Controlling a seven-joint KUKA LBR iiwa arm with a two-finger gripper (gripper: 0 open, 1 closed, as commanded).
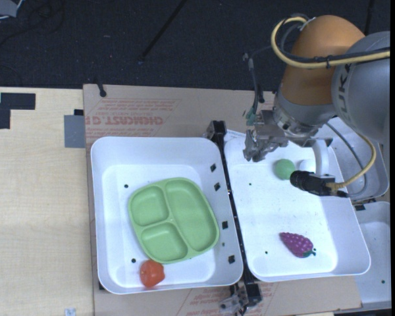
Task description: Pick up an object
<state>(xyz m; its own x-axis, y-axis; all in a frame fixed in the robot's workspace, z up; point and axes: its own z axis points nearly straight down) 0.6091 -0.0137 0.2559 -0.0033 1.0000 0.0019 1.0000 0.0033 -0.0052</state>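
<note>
Camera view is showing me hanging over the far left corner of the right bin, my gripper pointing down just above its floor. My fingers are looking dark and close together, and I cannot tell whether they are parted or closed; nothing is showing between them, so I am taking it that I am holding nothing.

The nearest thing to lift is the green ball, lying just beside me toward the arm's side, near a black fitting on my own rig. The purple grapes are resting well apart, toward the near edge of the same bin. In the left bin a green tray is lying flat, with a red fruit just beside its near corner.

To do this well I am thinking of centring over the ball before dropping, since a round thing will likely roll off a glancing finger. The bin floor is smooth and white, so it may slide too. Room is tight: the bin wall and the divider are close on my left.
</note>
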